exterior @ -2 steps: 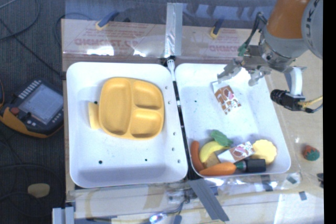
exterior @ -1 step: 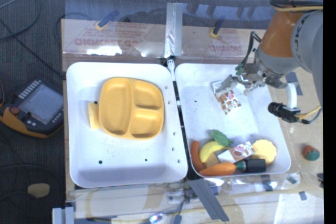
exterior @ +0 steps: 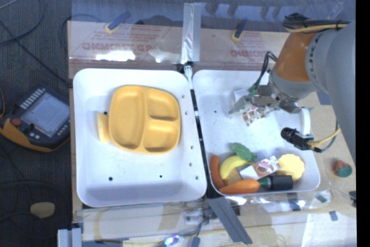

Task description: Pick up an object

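My gripper hangs low over the upper middle of the right bin, at the end of the grey arm with its orange band. A small red-and-white packet lies right at the gripper's tip, touching or just under it; whether it is gripped is unclear. Along the bin's front edge lies a pile: an orange carrot, a yellow banana, a green leaf piece, a small printed box, a black cylinder and a yellow round item.
The left bin holds a yellow divided plate with a pale yellow piece at its left side. A black connector on the arm hangs over the right bin. A pendant lies on the floor at the left.
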Robot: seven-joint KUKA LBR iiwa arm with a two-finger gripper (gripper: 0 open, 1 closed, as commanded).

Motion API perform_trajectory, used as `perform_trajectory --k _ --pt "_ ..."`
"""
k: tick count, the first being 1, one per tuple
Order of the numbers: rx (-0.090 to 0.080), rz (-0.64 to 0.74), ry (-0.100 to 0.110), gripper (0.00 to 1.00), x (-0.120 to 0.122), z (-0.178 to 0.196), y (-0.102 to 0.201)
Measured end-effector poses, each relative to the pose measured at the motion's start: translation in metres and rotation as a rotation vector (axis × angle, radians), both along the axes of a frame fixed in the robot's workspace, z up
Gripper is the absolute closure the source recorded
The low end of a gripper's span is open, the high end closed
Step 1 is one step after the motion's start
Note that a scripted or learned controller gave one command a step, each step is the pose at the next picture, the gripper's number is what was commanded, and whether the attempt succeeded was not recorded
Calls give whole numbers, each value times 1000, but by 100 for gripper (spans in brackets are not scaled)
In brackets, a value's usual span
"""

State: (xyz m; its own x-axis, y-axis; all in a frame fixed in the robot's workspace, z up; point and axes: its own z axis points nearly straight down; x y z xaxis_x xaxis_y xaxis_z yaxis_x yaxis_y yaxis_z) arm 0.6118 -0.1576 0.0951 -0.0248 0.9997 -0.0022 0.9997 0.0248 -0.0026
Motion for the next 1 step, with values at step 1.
perform_trajectory --k 1 --pt "1 80 2 0 -29 22 0"
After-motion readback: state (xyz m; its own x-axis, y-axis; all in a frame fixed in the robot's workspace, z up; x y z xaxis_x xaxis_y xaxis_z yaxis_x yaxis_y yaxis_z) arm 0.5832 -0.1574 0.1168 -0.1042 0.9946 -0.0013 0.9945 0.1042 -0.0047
